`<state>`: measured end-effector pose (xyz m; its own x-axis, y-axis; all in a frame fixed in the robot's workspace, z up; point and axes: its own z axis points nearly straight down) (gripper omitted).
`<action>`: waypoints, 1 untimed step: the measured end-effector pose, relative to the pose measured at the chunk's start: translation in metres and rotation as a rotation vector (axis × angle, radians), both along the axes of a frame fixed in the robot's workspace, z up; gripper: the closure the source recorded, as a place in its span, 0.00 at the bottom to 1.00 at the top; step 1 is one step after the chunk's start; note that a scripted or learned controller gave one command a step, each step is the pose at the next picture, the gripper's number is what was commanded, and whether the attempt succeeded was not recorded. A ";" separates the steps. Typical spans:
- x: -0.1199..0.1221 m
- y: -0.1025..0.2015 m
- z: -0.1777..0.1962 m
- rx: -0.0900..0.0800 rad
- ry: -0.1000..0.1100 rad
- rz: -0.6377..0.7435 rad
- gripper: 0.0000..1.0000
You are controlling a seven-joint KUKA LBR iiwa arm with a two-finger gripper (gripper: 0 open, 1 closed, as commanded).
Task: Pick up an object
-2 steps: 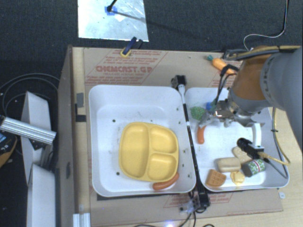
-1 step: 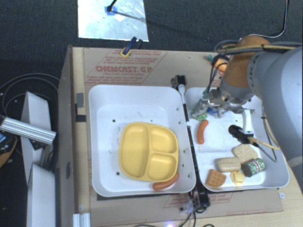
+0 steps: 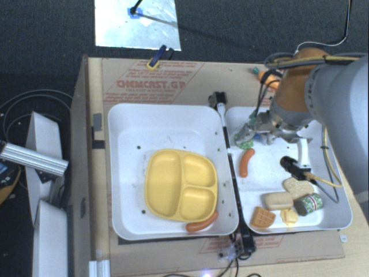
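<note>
While I am hovering my gripper (image 3: 249,135) over the bin (image 3: 262,180) beneath it, pickup is reading as not yet done: approach only, grasp and lift remaining. Red sausage (image 3: 246,161) is lying just below the gripper, on the bin floor. Open vs. closed: I cannot tell; gripper tip is blurring w/ wrist hardware.

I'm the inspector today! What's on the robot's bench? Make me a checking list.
Surface: left bin and right bin, both white, side by side on printed cardboard.
Job's things: right bin holds a red sausage, waffle, bread roll and green can; left bin holds a yellow divided plate and a second sausage.
Clutter: small yellow-and-blue clip on the cardboard.
Grippers: gripper hangs just above the red sausage.
Cables: black cables coil at left.
Surroundings: dark carpet, shiny sheet.
</note>
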<state>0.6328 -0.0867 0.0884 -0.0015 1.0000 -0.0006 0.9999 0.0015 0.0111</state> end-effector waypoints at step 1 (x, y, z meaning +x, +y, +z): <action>-0.008 0.001 0.000 -0.001 -0.002 -0.001 0.00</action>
